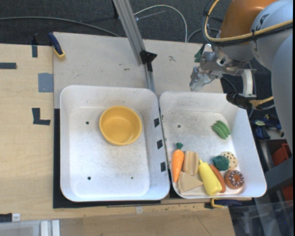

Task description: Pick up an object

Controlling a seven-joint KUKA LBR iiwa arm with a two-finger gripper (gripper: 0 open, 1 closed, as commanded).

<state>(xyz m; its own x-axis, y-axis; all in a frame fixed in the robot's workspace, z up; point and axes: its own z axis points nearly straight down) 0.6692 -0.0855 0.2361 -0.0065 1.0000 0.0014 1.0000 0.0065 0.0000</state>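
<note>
We hover the gripper (198, 80) above the right bin's (247, 132) far edge, grip state unclear; next, descend toward the green pepper (221, 129)

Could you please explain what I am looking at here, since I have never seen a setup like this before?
This is one picture, taken by a fixed camera above a bench and looking down at a slant. The big grey and orange shape at the upper right is a robot arm. Its grasping part, the pincer, hangs above the far edge of the right bin, and nothing shows between its fingers.

Two shallow white bins sit side by side on the bench. The left bin holds a yellow bowl. The right bin holds toy food: a green vegetable on its own, and near the front edge a cluster with a carrot, a yellow bottle and a doughnut.

The arm's job is to pick up an object.
</note>
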